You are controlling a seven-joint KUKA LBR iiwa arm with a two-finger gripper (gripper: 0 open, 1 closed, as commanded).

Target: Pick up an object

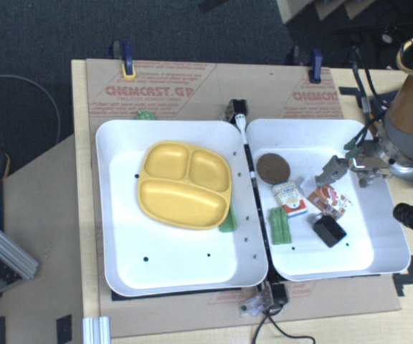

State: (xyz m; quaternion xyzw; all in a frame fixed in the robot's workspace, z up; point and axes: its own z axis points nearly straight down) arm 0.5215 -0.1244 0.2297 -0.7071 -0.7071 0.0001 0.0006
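My gripper (348, 172) hangs over the back right part of the right bin (378, 260), reaching in from the right. Its two grey fingers (333, 169) stand apart, open, with nothing between them. Just below it lies a red and white wrapper (332, 201). A black block (329, 231) lies in front of the wrapper. To the left are a small white and red carton (290, 197), a brown round disc (272, 168) and a green piece (279, 227).
The left bin (120, 249) holds a yellow divided plate (185, 185) with a green scrap (227, 222) at its lower right edge. Blue clamps (127, 61) pin the board at the back. A ridge with screws separates the two bins.
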